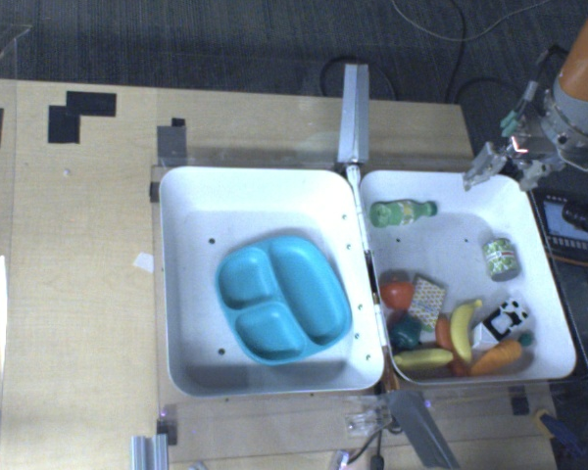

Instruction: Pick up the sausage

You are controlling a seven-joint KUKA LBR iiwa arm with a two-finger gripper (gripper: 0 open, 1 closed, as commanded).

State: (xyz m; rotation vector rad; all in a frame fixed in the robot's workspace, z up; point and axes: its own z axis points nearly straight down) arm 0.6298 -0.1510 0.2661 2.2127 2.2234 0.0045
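sausage: front pile, right bin | gripper: well apart, back rim

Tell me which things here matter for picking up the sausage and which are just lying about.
For the job: claw; right bin; dark red piece at its front edge, possibly the sausage.

Lying about: green bottle, can, tomato, banana, carrot, blue divided tray, left bin.

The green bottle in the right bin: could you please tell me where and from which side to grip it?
Probably take the green bottle by its wider body, from straight above, closing across its long axis: it lies on its side, apart from the other items, cap pointing right.
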